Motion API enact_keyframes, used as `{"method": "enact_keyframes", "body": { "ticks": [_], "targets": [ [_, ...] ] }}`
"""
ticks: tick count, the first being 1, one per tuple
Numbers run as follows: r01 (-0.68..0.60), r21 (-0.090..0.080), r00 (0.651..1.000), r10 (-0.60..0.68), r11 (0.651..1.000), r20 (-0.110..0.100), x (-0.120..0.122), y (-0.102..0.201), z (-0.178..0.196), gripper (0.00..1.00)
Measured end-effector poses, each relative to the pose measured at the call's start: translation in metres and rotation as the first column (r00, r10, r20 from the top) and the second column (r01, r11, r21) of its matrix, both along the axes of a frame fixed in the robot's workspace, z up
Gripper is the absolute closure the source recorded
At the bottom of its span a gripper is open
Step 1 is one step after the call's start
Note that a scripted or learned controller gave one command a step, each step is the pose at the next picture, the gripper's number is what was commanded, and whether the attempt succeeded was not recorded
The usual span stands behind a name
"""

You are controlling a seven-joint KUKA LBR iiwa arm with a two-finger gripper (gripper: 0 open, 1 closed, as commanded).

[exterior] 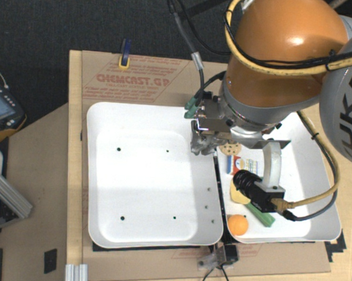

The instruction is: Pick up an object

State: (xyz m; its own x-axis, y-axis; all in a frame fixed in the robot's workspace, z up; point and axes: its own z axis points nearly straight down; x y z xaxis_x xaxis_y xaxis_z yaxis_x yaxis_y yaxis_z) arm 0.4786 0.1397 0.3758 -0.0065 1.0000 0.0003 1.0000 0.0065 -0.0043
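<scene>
Jaws: tucked under my own wrist, so I cannot tell whether they are apart or together. My gripper (203, 140) hangs over the seam where the two bins meet, toward the far end of that seam. Just beside it, in the right bin (312, 170), lies a tan round piece with dark spots (228, 149). It touches a white packet with red and blue print (246, 165). Nearer the camera in the same bin: a pale yellow object (237, 196), partly covered. Then a green stick-like piece (264, 218), and an orange ball (238, 225) close to the near left corner. The left bin (143, 182) shows bare white floor with four small dark dots. Both bins sit on a cardboard sheet (138, 75) printed in red, with a blue clip (125, 51) at its far edge.
</scene>
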Motion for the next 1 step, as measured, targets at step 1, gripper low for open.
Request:
{"method": "enact_keyframes", "body": {
  "ticks": [1],
  "targets": [
    [0.002,0.004,1.0,-0.002,1.0,0.014,0.0012,0.0179,0.0781,1.0]
  ]
}}
